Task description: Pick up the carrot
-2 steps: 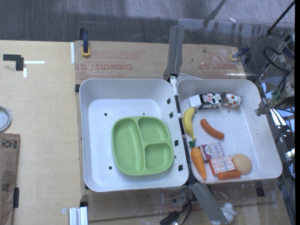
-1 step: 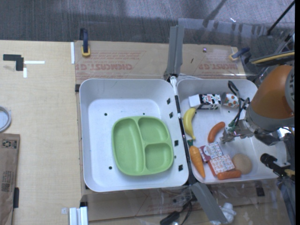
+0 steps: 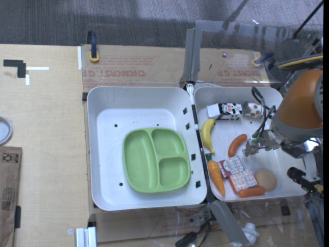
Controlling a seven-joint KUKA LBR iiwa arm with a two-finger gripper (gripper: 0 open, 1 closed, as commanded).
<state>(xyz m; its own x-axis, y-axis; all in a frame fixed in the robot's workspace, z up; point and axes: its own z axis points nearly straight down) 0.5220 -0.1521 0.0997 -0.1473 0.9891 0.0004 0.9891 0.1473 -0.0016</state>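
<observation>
I see the carrot (image 3: 216, 177) lying just right of the wall between the bins, below the banana (image 3: 207, 134), and I judge it light, stiff and smooth, best taken across its thick upper end, while the gripper (image 3: 255, 145) hangs farther right, its state unclear to me.

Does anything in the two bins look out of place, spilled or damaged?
Nothing looks spilled or broken. The carrot lies against the left wall of the right bin, near the banana, beside a small packet. The green divided plate sits slightly turned in the left bin.
</observation>
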